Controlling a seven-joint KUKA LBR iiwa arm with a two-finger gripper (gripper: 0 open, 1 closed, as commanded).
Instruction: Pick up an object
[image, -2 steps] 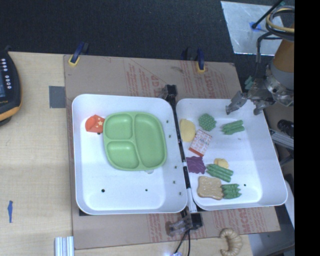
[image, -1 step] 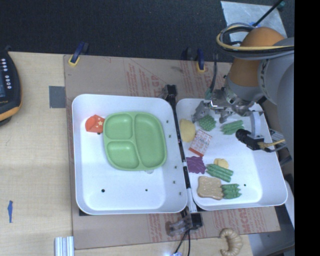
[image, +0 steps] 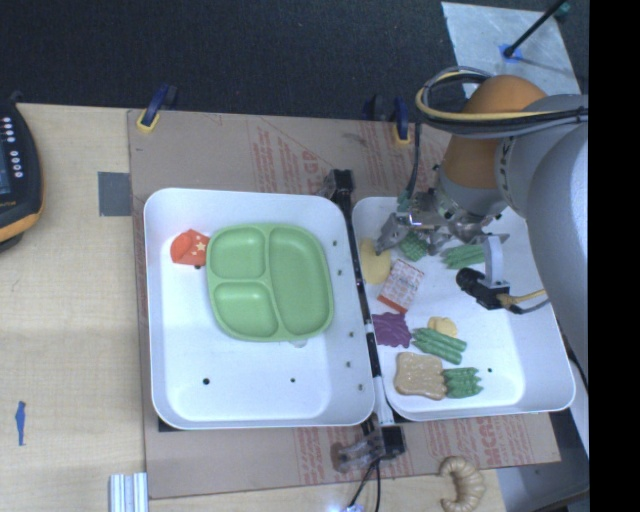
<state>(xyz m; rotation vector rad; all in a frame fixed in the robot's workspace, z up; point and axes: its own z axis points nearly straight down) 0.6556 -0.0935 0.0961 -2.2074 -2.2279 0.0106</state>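
My gripper (image: 418, 232) hangs low over the far end of the right bin (image: 540, 392), under the orange-banded wrist. Right beneath it lies a grey-green piece (image: 392, 241), and a green piece (image: 463, 255) lies just to its right. Whether the gripper touches either one I cannot tell. Closer to the camera in the same bin lie a pale yellow piece (image: 375, 266), a white and red packet (image: 402, 284), a purple piece (image: 390, 328), green beans (image: 438, 344), a toast slice (image: 418, 375) and another small green piece (image: 461, 381).
The left bin (image: 250, 400) holds a green divided plate (image: 270, 282) and a red piece with a star (image: 188, 247) at its far left. A tan curled object (image: 464, 482) lies on the cardboard in front of the bins. A black and orange device (image: 14, 175) sits at the bench's left edge.
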